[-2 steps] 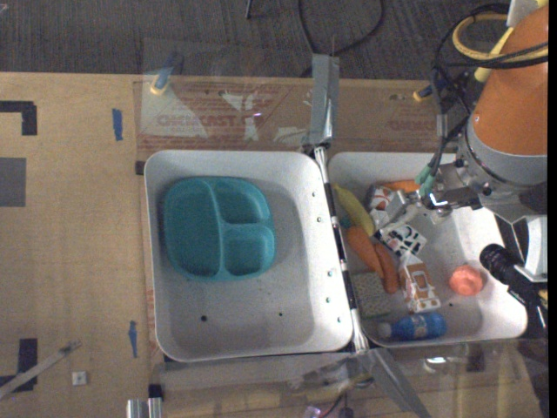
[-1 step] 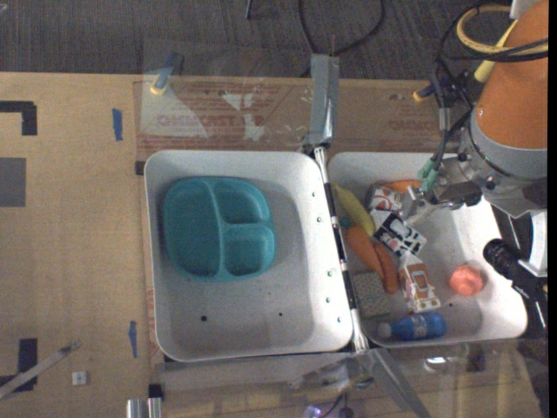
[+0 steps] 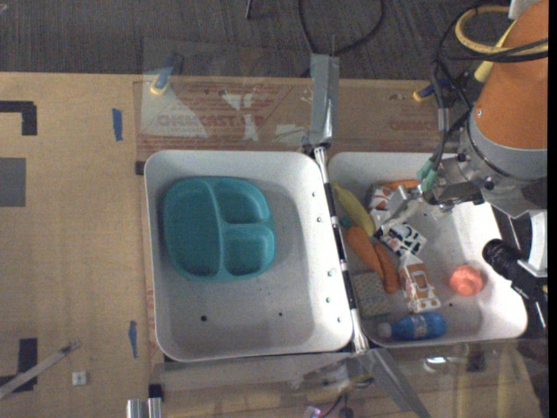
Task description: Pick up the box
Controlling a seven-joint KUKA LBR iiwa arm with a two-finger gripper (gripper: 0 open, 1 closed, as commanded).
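Two white bins are sitting on your wooden bench — a teal divided plate in the left bin. Your gripper is hanging near the right bin's far edge, touching the black-and-white box beside a carrot — grip unreadable.

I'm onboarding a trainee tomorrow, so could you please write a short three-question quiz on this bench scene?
1. True or false: the teal divided plate lies in the same bin as the banana.
2. Multiple choice: which item lies nearest the front rim of the right bin? A) the blue bottle B) the banana C) the carrot
3. Fill in: the small carton box lies between the carrot and the orange ____.

Key
1. False: the plate is in the left bin, the banana in the right bin.
2. A
3. cup

The gripper is above the right bin's back part.
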